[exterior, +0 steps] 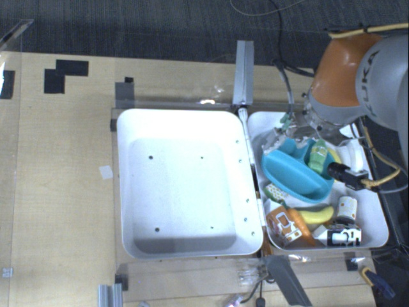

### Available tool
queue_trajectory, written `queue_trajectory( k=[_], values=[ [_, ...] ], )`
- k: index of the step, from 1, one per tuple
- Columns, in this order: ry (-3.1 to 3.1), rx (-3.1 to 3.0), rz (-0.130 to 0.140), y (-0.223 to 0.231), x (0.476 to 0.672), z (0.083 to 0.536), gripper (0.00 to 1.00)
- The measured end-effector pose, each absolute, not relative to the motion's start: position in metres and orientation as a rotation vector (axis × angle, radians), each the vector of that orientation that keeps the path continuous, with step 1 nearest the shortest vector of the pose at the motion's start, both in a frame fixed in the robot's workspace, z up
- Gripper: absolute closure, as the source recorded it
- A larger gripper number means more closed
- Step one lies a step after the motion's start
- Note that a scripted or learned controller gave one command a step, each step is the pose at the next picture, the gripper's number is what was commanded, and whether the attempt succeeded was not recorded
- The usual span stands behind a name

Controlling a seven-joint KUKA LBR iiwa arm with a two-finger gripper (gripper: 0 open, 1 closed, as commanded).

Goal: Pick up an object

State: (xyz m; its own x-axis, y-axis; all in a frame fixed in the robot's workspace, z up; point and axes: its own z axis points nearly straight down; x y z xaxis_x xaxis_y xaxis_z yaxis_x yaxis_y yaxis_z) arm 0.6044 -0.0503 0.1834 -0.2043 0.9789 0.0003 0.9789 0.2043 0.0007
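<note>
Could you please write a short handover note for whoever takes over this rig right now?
Gripper: low over the far end of the right bin, above the clutter; whether it holds anything cannot be seen.
Things: all in the right bin: blue bowl, green item behind it, banana, orange packet, small black-and-white bottle at the near end.
Left bin: no objects in it.
Done: no pick confirmed.
Left: grasp one object and lift it clear.

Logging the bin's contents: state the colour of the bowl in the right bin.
The bowl is bright blue, seen in the camera view.
</note>
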Motion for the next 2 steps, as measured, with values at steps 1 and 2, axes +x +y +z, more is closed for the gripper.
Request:
queue_trajectory(
  k=[1,2],
  values=[
    [2.358,2.076,0.001,0.008,0.635,0.183,0.0],
    [2.084,2.35,0.0,0.021,0.654,0.183,0.0]
  ],
)
